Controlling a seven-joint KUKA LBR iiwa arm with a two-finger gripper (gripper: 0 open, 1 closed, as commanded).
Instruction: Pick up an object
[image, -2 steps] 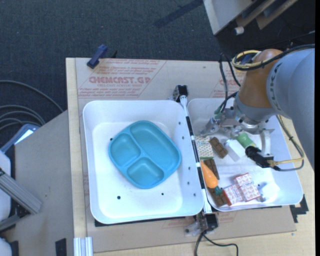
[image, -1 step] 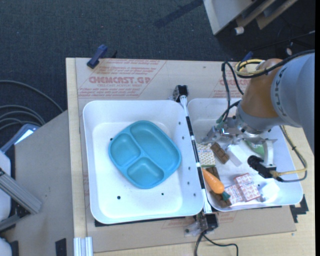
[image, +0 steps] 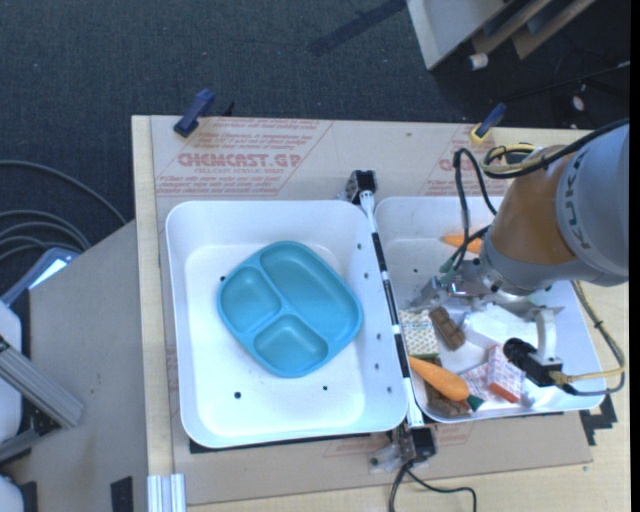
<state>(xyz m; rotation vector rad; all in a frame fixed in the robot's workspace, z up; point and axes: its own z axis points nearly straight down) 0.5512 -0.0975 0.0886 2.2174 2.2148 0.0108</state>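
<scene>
Low over the right-hand shallow white bin, the grey arm's two-finger gripper hangs among the clutter; whether it is parted or closed I cannot tell. Just below it, touching or nearly so, lies a small brown block, long axis running down-right. An orange toy carrot lies farther toward the bin's near edge. A blue divided plastic tray sits in the left bin.

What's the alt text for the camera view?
The grey and orange arm reaches down into the right bin, among a carrot, a brown block and other small items. The left bin holds a blue divided plate.
</scene>
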